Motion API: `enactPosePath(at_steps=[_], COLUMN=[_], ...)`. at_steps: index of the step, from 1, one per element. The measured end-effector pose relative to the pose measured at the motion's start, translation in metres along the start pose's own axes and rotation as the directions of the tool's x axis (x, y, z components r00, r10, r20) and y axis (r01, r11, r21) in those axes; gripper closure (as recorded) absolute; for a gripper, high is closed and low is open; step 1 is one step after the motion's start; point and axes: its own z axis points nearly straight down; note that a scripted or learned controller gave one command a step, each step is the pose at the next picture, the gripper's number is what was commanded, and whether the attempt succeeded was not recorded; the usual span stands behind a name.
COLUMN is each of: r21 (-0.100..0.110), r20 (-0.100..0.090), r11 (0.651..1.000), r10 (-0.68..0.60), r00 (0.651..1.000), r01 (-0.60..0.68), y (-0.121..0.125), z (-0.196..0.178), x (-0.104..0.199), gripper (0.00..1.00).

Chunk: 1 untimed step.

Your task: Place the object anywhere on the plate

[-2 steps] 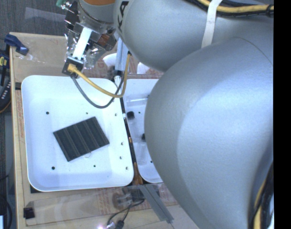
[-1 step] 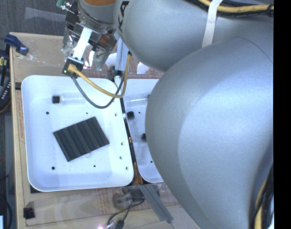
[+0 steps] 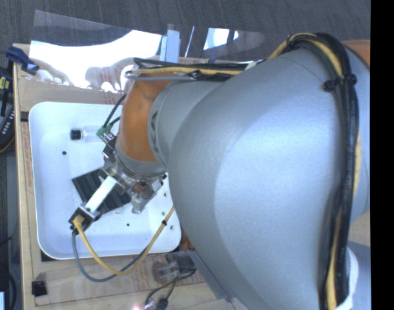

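The arm [image 3: 268, 166] covers most of the bin [image 3: 45, 173] — gripper [image 3: 137, 202] near a black object [image 3: 90, 183] at nine o'clock; whether it is open, I cannot tell.

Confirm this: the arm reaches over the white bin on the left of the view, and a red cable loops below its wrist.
Wrong in one respect: the cable is yellow, not red, as the camera view shows. The rest stands: the arm reaches over the white bin on the left of the view, and the cable loops below its wrist.
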Motion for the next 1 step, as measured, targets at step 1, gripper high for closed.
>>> enactPosePath(at_steps=[1], r21=[0.000], r20=[-0.004], r11=[0.999], r10=[-0.046], r00=[0.999], r01=[0.046], y=[0.0769], z=[-0.0309], x=[-0.0950], gripper=[0.00])
